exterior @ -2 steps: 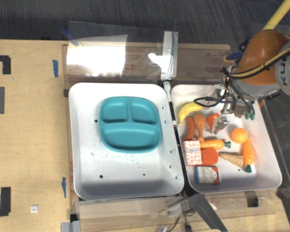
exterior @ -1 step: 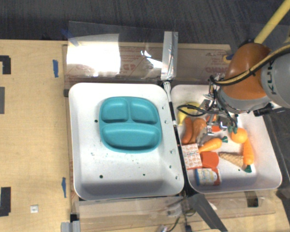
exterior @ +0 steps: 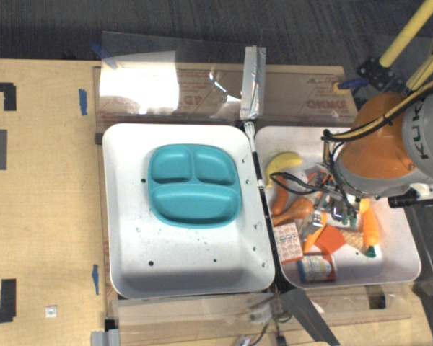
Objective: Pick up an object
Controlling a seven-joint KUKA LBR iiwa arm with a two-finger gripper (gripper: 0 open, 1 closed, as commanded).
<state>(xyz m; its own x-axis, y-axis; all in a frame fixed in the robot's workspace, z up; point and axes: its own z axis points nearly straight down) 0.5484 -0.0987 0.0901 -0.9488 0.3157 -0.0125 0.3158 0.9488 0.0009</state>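
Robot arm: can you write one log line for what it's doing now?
arm: over right bin | gripper: amid clutter, grasp unclear | teal plate: left bin

On my own arm (exterior: pixel 426 139), right of the right bin (exterior: pixel 408 265), I read the letters "KU" at the frame's edge. The red print on the cardboard (exterior: pixel 202 92) behind that bin is too blurred to read.

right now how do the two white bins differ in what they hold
The left bin holds one teal divided plate, lying flat in the middle; the right bin holds a jumble of small items, mostly orange, under the arm. The left bin's floor shows dark specks. Both are shallow and white.
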